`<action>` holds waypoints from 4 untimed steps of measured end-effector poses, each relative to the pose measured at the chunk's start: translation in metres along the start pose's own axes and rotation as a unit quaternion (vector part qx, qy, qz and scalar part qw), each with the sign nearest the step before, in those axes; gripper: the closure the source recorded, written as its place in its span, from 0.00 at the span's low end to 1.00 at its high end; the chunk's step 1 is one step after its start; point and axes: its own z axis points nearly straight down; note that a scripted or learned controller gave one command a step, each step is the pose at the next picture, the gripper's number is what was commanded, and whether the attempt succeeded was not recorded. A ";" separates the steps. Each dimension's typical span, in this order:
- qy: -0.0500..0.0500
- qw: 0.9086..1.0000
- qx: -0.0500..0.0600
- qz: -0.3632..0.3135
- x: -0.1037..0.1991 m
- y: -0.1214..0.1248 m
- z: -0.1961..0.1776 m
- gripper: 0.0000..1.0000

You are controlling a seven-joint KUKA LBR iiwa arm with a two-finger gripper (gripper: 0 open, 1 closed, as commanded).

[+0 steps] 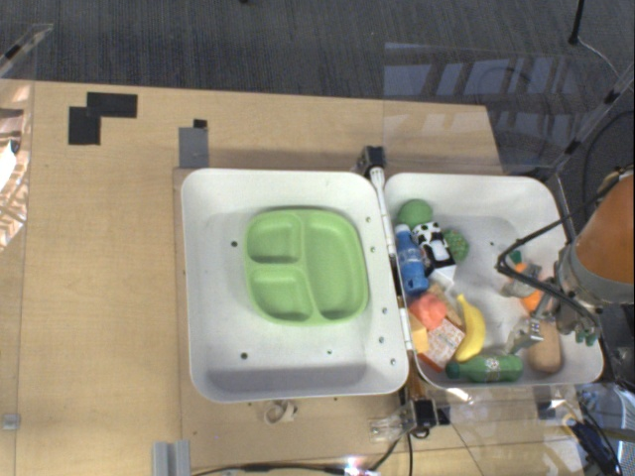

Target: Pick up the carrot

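- At the near edge of the right bin (pixel 466 194) lay a green cucumber (pixel 486 367), with a tan potato-like item (pixel 545 353) just beside it toward the near right corner.
- A yellow banana (pixel 470 327) leaned just beyond the cucumber, touching a printed snack packet (pixel 444 343) and an orange-red item (pixel 430 310) crowded against the bin's left wall; the heap appeared tipped in loosely, not arranged.
- The gripper (pixel 532 317) hung low over the right side of that bin, above the potato-like item. Whether its fingers were spread or closed could not be told.
- The carrot (pixel 534 300) appeared as a small orange piece at the gripper's tip, near the bin's right wall; whether it was gripped or merely lay beneath could not be judged.
- Farther along the left wall stood a blue bottle (pixel 406 258), a black-and-white toy (pixel 431 238), a small green bumpy item (pixel 455 244) and a green ball (pixel 415 212).
- The left bin (pixel 213 296) carried a green divided plate (pixel 303 266) at its centre, well apart from the work.
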 end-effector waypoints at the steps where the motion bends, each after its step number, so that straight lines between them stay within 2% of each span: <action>1: 0.000 1.000 0.000 0.000 0.000 0.000 0.000 0.00; 2: 0.003 0.989 0.002 0.149 0.005 -0.004 0.000 0.00; 3: 0.007 0.966 -0.001 0.258 -0.044 0.013 0.003 0.00; 4: 0.010 0.951 -0.002 0.310 -0.096 0.029 0.006 0.00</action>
